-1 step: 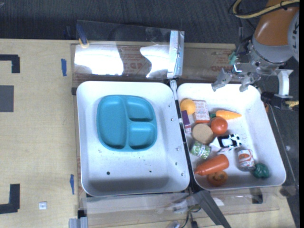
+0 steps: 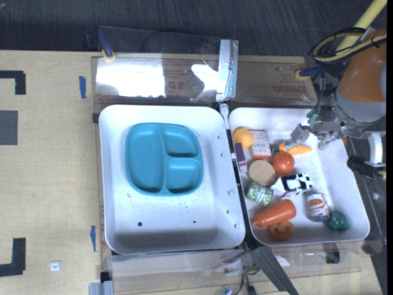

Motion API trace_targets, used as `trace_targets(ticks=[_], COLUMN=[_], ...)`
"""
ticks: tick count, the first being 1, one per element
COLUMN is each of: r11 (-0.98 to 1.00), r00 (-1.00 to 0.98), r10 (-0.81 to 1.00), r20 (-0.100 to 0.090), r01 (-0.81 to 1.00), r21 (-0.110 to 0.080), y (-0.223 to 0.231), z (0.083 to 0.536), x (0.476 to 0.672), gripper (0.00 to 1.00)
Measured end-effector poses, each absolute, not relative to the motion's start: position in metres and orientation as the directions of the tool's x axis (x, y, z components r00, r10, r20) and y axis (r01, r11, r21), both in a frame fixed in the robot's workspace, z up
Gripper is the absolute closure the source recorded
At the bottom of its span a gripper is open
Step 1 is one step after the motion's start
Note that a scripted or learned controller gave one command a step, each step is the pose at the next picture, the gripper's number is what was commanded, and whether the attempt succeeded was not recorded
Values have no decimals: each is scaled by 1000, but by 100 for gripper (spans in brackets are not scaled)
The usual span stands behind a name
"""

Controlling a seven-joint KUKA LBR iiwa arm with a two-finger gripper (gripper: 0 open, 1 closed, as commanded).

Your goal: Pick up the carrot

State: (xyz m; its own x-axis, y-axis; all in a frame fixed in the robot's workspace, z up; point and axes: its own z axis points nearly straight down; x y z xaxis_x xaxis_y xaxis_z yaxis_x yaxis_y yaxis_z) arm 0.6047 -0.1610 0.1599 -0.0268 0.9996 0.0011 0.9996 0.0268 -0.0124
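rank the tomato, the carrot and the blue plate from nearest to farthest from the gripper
From the gripper, at the right bin's top edge:
1. tomato, just below-left of it in the right bin
2. carrot, lower in the same bin
3. blue plate, across in the left bin

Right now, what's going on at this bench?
A grey and orange arm reaches in from the right, its gripper over the upper part of the right bin, near a small orange piece and a tomato. The carrot lies untouched lower in that bin among other toy foods. The left bin holds a blue divided plate.
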Motion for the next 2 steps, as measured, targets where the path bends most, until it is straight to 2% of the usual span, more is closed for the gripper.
trace_targets(ticks=[1, 2], r11=[66, 299], r00=[-66, -299], r10=[998, 954], r20=[-3, 0], r01=[998, 954], r21=[14, 2], y=[-182, -183], z=[101, 86], x=[638, 603], gripper=[0, 0])
